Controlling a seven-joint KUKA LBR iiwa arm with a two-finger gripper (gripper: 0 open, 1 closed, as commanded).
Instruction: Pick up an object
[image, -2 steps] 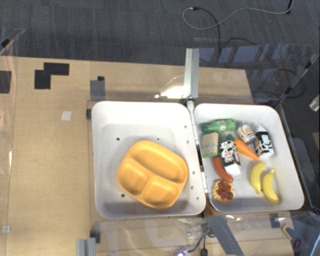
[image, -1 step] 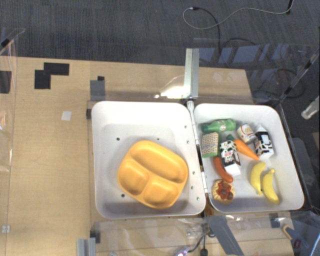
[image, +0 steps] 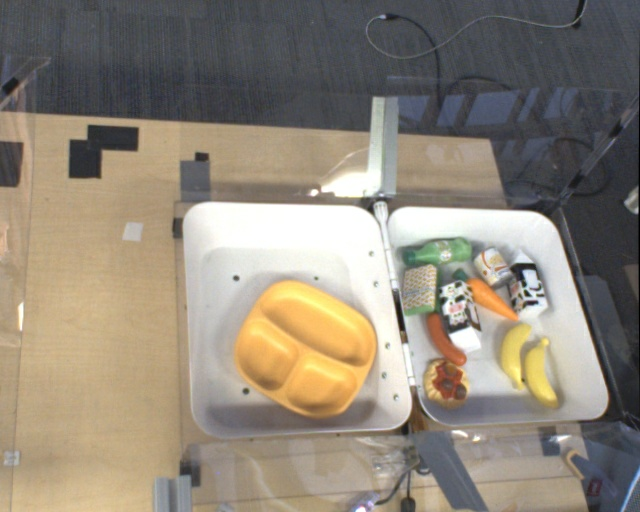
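Observation:
The right bin (image: 560, 250) holds several toy foods. A green bottle (image: 437, 251) lies at its back left, with a green speckled packet (image: 420, 290) just in front of it. A black-and-white milk carton (image: 458, 312) lies in the middle beside an orange carrot (image: 492, 297). Another cow-patterned carton (image: 527, 288) and a small white-orange can (image: 490, 264) sit further back. A red sausage (image: 445, 341) and a small pizza-like round (image: 446, 381) lie at the front left. Two yellow bananas (image: 529, 363) rest at the front right.
The left bin (image: 215, 250) carries a yellow sectioned plate (image: 305, 346) turned at an angle. A metal divider post (image: 383, 150) stands behind the seam between the bins. Cables run across the dark floor at the back. Black markers sit on the bench at the far left.

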